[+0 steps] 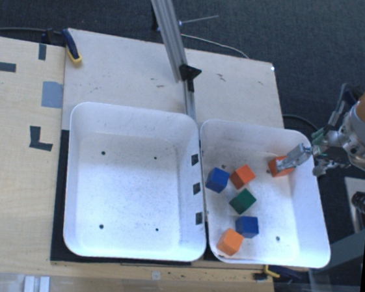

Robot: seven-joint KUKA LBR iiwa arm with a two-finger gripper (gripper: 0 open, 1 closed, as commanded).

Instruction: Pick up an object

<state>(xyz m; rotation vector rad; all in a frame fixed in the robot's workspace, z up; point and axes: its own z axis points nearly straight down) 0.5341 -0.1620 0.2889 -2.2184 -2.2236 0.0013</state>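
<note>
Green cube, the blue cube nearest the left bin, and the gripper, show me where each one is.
green cube (243, 200), camera view, top face
blue cube (217, 179), camera view, top face
gripper (294, 157), camera view, between its fingertips

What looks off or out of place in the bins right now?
Nothing spilled or damaged. All blocks sit in the right bin. One oddity: the orange-red block is by the gripper near the far right wall, apart from the cluster around the green block.
</note>
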